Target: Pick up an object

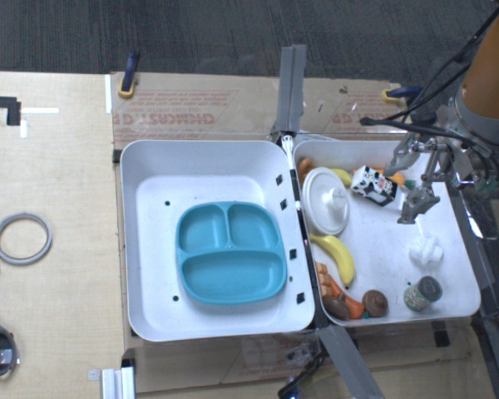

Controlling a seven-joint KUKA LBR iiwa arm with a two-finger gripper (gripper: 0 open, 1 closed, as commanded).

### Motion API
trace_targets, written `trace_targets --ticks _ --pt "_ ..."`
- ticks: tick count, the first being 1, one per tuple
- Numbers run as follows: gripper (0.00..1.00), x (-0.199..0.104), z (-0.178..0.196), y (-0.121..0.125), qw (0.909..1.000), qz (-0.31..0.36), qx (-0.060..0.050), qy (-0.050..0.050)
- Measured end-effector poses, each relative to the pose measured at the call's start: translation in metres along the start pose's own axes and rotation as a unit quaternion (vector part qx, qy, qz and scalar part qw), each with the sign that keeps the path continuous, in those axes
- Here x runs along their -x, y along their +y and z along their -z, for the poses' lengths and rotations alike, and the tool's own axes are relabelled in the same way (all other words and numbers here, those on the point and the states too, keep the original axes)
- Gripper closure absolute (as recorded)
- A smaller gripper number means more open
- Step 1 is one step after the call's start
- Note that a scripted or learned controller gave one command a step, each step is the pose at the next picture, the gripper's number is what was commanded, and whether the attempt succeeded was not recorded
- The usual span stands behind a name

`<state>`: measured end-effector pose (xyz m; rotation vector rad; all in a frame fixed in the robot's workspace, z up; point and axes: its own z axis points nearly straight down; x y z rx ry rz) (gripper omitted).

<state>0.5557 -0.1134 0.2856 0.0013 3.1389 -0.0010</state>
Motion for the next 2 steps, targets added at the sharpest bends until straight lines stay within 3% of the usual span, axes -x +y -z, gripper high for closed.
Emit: trace_targets --ticks 1,2 --pt "0.0 -0.025 -0.177 0.014 0.9978 0.066 0.001 0.001" --pt "0.0 -0.058 -0.192 0.014 0.9991 0.042 0.0 -0.003"
